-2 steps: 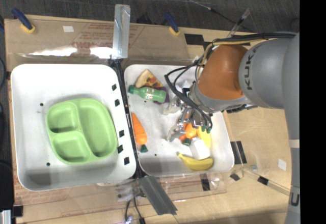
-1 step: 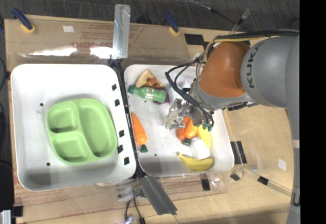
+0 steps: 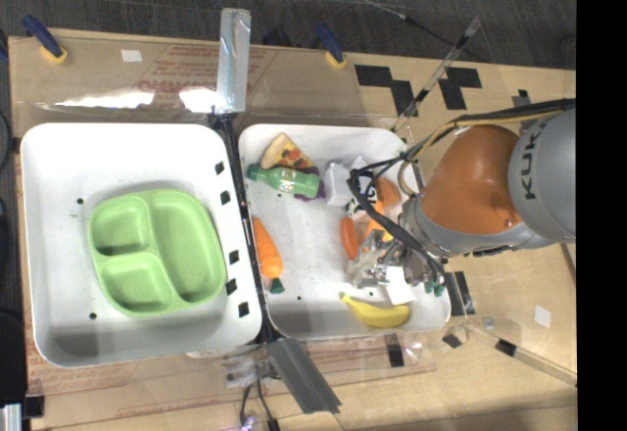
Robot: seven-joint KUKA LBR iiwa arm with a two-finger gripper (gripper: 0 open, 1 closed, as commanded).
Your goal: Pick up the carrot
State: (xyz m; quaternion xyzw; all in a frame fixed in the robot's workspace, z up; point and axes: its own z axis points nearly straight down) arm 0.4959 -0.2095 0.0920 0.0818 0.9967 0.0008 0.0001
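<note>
**A:** How far along is the pick?

**B:** Not far, by my reading. The carrot (image 3: 266,250) lies flat on the floor of the right bin (image 3: 312,316), hard against its left wall, green end toward the near rim. Nothing is touching it, so the grasp itself is not yet done.

**A:** And the gripper?

**B:** The gripper (image 3: 384,267) hangs low over the right side of the same bin, well apart from the carrot. Cables and wrist hardware clutter it — I cannot tell whether it is wide, narrow, or holding anything.

**A:** What sits nearest the camera's side of the bench?

**B:** A banana (image 3: 377,311) along the near rim of the right bin, just below the gripper. Next to the gripper's left is a second orange piece (image 3: 350,237), carrot-like in colour, so it could be mistaken for the target. Another orange object (image 3: 386,194) shows partly behind the cables.

**A:** Farther back?

**B:** A green bottle (image 3: 290,182) lies on its side, and beyond it a pizza slice (image 3: 285,152) rests near the far-left corner. In the left bin (image 3: 49,253) a green divided plate (image 3: 157,249) sits alone.

**A:** Any obstacle to the carrot?

**B:** Mainly the wall — the carrot hugs it, leaving little room for a finger on that side, I judge. The open floor between gripper and carrot looks free.
</note>
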